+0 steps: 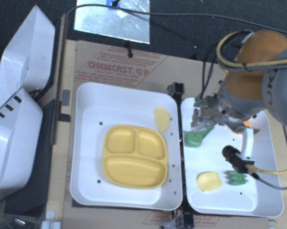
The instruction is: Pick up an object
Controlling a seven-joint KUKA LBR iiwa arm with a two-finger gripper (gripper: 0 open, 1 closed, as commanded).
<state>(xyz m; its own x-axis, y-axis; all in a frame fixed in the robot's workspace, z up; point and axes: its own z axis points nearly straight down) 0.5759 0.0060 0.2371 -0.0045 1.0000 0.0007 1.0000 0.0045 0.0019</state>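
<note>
Gripper (203,125) over green utensil (197,137), handle end hidden.

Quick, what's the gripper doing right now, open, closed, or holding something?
Gripper: over the green spoon-shaped object in the right bin; open or closed cannot be told.

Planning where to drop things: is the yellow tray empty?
Empty: all three compartments of the tray show bare yellow.

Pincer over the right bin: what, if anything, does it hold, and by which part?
Cannot be told: the pincer sits over the green utensil's handle, but the grip itself is hidden.
</note>
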